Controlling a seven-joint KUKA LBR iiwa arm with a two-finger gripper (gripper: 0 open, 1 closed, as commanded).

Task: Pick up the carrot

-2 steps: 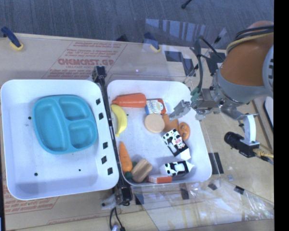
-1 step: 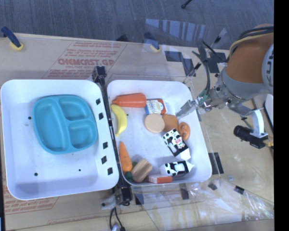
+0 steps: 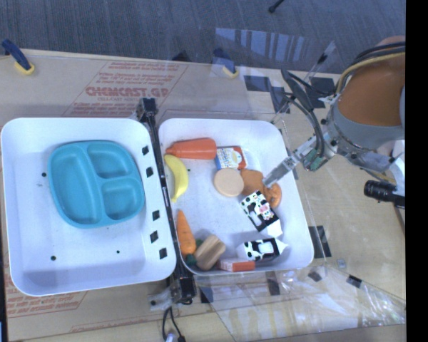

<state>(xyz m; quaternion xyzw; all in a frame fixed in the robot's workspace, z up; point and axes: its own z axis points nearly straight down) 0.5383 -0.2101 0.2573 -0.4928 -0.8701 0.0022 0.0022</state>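
Observation:
The carrot [image 3: 186,234], small, orange and tapered with a green end, lies by the left wall of the right bin [image 3: 294,212], near its front corner. It points roughly front to back, between the banana and a tan bread roll [image 3: 209,250]. My gripper [image 3: 274,175] reaches in from the right, over the right side of that bin. It hangs just above a brown-orange food piece [image 3: 257,182], well to the right of the carrot and farther back. Nothing shows in its grasp.
A long orange-red piece [image 3: 192,148], a small box [image 3: 230,157], a banana [image 3: 177,177], a tan disc [image 3: 228,182] and two cow-patterned cartons [image 3: 257,209] [image 3: 264,249] crowd the right bin. A blue divided plate [image 3: 96,182] sits in the left bin [image 3: 21,248].

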